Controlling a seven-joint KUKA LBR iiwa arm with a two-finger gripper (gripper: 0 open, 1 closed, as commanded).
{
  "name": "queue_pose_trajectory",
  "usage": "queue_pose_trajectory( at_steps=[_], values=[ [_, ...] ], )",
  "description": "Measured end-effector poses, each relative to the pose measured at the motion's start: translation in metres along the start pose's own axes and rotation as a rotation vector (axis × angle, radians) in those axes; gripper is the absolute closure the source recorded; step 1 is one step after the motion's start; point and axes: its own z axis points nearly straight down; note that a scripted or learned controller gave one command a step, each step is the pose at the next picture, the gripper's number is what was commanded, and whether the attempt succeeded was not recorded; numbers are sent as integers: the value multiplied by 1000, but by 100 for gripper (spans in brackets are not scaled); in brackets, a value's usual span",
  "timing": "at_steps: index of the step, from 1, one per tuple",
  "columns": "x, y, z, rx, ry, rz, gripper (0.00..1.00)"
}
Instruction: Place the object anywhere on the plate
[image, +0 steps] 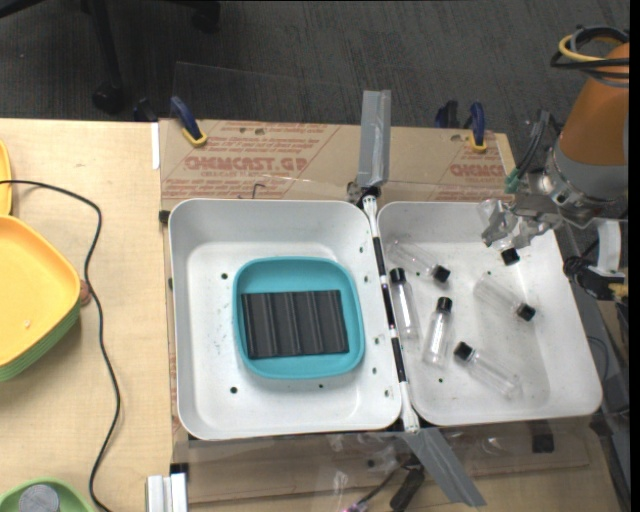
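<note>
A teal plate with a dark ridged centre lies in the left bin. Several clear vials with black caps are scattered in the right bin: one along the left wall, one near the middle, one toward the front, one further right. My gripper hangs over the bin's far right corner. A black cap shows just below it; whether that vial is between the fingers is unclear.
A metal divider runs between the two bins. Cardboard held by blue clamps lies behind them. A yellow dish and a black cable are on the wooden table to the left.
</note>
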Motion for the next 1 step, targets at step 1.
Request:
queue_pose_trajectory(
  at_steps=[1],
  values=[
    [0, 0, 0, 0, 0, 0, 0]
  ],
)
